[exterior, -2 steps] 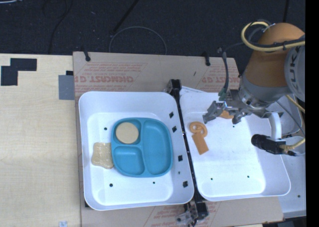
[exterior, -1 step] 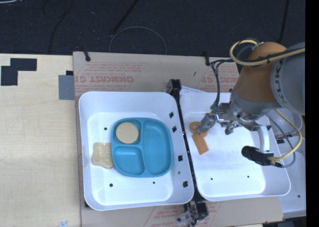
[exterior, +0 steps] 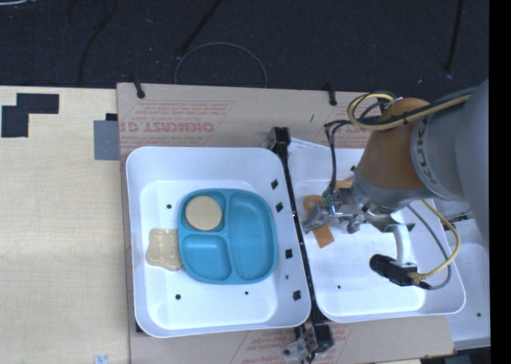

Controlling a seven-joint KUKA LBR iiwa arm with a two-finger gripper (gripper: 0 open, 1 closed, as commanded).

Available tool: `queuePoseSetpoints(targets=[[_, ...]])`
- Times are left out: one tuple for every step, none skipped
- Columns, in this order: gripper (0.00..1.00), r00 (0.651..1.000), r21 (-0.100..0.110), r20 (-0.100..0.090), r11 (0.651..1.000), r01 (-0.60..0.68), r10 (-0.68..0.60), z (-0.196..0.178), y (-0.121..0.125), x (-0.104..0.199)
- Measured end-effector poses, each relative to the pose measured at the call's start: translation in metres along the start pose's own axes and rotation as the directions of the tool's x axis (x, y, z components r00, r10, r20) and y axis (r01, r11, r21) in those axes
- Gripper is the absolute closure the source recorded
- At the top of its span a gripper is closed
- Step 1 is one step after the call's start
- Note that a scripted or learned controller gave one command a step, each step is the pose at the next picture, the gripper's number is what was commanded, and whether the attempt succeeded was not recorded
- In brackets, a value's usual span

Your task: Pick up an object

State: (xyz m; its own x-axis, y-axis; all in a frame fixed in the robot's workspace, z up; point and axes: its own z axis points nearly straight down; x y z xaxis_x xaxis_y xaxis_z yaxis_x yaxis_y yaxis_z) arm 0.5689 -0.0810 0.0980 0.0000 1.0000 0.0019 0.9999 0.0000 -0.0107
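1. Centrally, over the right bin (exterior: 359, 294), the gripper (exterior: 320, 217) is placed close to the edge shared with the left bin (exterior: 148, 175). Whether it is apart or closed cannot be told, as its tip is lost among its own metalwork.
2. A small orange-brown block (exterior: 323, 236) is shown just beside the gripper, toward the view's lower edge. It is judged to be the object sought, which would account for the arm (exterior: 395, 155) being reached across the bin. No grasp is visible.
3. A second orange scrap (exterior: 314, 201) is seen at the gripper's upper side.
4. A blue divided plate (exterior: 239, 247) is laid in the left bin, with a round tan disc (exterior: 203, 212) kept in its upper-left compartment.
5. A pale yellow, sponge-like slab (exterior: 164, 248) is lodged between the plate and the bin wall, touching the plate's rim.
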Motion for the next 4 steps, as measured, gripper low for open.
queuePoseSetpoints(targets=[[0.0, 1.0, -0.005, 0.001, 1.0, -0.003, 0.003, 0.011, -0.001, 0.0], [1.0, 1.0, -0.006, 0.001, 1.0, -0.01, 0.01, 0.0, -0.001, -0.002], [1.0, 1.0, -0.011, 0.002, 1.0, -0.006, 0.006, -0.042, -0.002, 0.0], [1.0, 1.0, -0.014, 0.002, 1.0, 0.0, 0.0, -0.104, -0.005, 0.003]])
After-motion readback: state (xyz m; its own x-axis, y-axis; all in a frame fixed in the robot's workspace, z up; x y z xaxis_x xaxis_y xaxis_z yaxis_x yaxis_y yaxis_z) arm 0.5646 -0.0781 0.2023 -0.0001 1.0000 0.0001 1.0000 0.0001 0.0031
